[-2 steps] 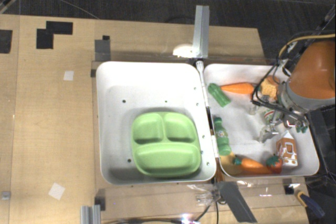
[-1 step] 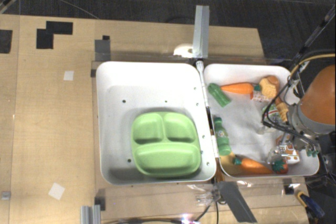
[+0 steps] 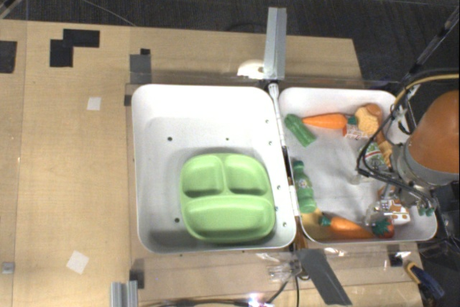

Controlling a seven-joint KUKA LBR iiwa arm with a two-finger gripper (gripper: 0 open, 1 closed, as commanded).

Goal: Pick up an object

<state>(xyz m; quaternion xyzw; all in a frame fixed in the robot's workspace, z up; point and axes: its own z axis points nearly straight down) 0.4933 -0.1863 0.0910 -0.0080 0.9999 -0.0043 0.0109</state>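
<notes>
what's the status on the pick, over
Gripper low over right bin's near right corner, fingers unclear. Nothing seen held. Orange carrot just beside it. Green plate sits in left bin.

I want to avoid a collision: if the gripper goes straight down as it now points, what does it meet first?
Probably the carrot lying along the near wall of the right bin, just under the gripper; depth is unclear from this slanted view, so it may reach bare bin floor instead.

Green divided plate in left bin — 2 carrots, gripper low in right bin.
</notes>
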